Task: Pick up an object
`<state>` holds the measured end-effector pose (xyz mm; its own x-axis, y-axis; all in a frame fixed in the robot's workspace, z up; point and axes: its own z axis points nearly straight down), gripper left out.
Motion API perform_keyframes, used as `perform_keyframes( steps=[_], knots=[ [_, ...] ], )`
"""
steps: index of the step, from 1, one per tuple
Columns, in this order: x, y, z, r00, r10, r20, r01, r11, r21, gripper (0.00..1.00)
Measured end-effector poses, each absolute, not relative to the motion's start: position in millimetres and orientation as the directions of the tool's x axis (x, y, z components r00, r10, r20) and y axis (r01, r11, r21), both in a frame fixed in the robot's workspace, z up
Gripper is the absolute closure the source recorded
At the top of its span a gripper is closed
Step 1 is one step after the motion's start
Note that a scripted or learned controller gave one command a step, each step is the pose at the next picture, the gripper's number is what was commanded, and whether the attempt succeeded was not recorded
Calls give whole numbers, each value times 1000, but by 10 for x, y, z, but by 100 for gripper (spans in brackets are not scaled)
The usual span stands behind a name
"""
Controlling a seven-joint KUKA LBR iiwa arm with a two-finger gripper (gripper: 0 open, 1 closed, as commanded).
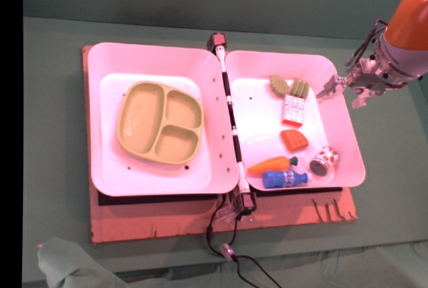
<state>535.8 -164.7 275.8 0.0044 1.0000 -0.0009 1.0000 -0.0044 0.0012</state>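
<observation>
The right bin holds several toys. Two green ridged pieces lie at the back, with a red and white box just in front of them. Nearer the front are an orange waffle piece, a carrot, a blue bottle and a small can. My gripper hangs over the bin's back right rim, above and to the right of the toys. It is open, with nothing between its fingers.
The left bin carries a yellow-green divided plate. A black and white bar runs between the bins. Cables trail off the front of the bench, and a green cloth lies at the front left.
</observation>
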Motion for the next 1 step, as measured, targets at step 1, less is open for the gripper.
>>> perform_keyframes(
  steps=[1],
  knots=[
    [5358, -1647, 2758, 4, 1000, -1, 1000, -4, 1, 0]
  ],
)
